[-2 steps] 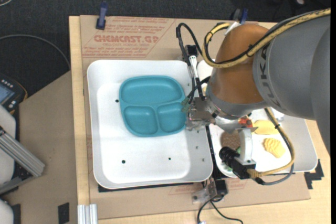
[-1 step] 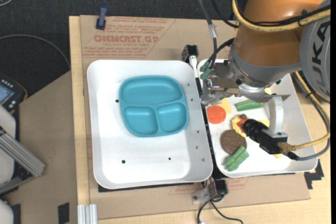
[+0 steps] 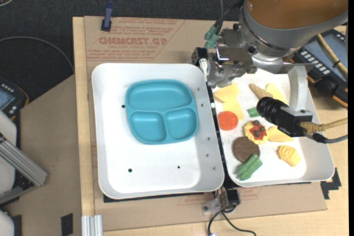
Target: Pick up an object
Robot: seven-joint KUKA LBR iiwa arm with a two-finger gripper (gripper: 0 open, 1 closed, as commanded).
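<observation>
Green bean [image 3: 249, 166] nearest lens, at right bin [image 3: 318, 166] front edge beside brown cookie [image 3: 244, 148]. My claw [image 3: 228, 70] low over bin's far-left corner, above yellow wedge [image 3: 227, 94]; wrist hides fingers, grip unreadable.

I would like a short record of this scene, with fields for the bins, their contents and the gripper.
left bin: shallow white bin holding a turquoise three-compartment plastic plate
right bin: shallow white bin with toy food
items in right bin: red round tomato slice, brown round cookie, green bean pod, yellow ridged piece
gripper: two-finger gripper above the right bin's far left corner
</observation>
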